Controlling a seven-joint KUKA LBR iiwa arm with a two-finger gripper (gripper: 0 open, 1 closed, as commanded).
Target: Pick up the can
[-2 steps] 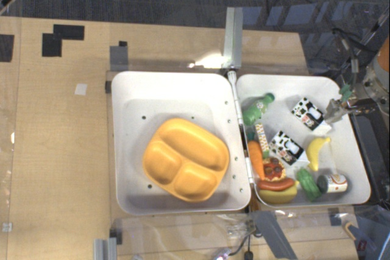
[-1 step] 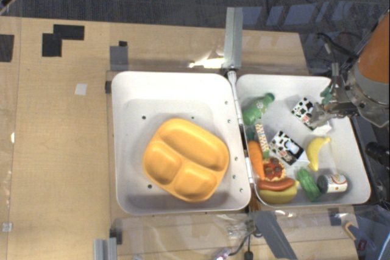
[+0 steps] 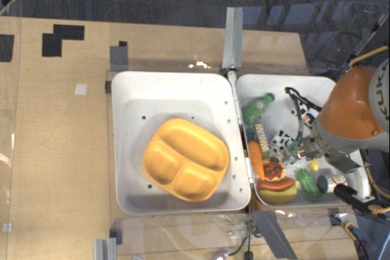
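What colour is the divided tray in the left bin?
Yellow, seen plainly in the camera view: the tray.

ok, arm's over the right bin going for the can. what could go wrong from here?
1. Clutter: the right bin packs a carrot, banana, green toys and other items close together, so the gripper may close on a neighbour.
2. I can't pick out a can for certain; the arm covers part of the bin, so it may be occluded or mis-targeted.

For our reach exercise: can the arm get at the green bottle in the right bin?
Probably yes: the green bottle lies uncovered by the bin's left wall, and the arm hangs over that same bin.
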